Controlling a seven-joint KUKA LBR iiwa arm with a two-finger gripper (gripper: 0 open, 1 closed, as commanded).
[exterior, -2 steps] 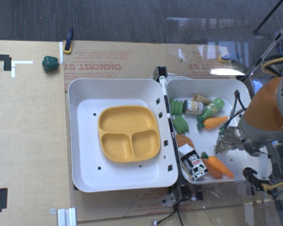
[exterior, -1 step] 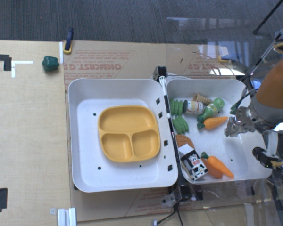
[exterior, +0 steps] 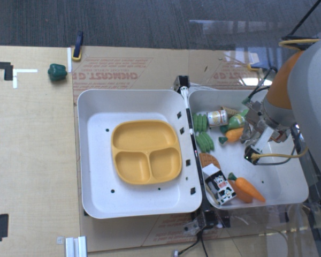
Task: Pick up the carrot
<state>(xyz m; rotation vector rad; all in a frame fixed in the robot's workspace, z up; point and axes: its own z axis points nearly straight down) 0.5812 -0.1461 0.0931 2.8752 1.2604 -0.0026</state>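
One carrot (exterior: 250, 190) lies at the front of the right bin (exterior: 281, 178), with the gripper (exterior: 248, 134), whether open or closed unclear, farther back.

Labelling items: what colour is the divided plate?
The plate is mustard yellow, seen in the camera view.

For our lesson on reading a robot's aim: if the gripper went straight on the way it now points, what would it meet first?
Most likely the small orange toy carrot lying close beside the gripper in the right-hand white bin. Depth is unclear, so it might reach the bin floor first.
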